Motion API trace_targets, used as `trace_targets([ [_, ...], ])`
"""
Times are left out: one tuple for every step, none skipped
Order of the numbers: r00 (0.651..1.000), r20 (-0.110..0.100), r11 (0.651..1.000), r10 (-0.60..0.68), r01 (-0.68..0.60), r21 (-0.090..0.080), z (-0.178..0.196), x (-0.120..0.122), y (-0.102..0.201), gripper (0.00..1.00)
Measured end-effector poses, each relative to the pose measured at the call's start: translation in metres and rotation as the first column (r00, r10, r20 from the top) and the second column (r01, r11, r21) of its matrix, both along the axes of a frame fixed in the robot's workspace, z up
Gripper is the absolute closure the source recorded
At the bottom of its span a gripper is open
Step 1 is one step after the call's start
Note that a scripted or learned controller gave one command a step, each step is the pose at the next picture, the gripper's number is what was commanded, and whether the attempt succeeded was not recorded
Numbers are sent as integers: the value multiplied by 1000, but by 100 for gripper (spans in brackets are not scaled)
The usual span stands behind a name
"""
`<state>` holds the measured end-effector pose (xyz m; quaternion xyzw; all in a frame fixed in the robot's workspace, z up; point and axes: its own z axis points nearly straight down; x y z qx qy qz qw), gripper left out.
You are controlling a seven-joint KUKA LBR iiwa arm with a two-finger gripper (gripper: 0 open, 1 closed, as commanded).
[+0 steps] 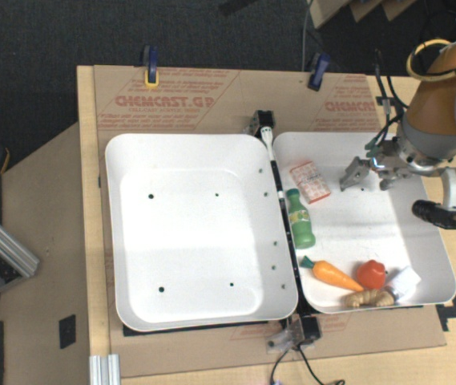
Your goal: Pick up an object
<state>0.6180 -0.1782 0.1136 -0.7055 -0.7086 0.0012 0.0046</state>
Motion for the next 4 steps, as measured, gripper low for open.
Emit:
trace_targets([
  [1000,11,1000,-4,4,-6,17,2,-4,100],
  [1000,14,1000,-4,4,-7,28,2,-4,100],
  [1000,16,1000,-4,4,-8,38,3,-5,100],
  [1000,28,1000,5,-5,-6,181,23,68,100],
])
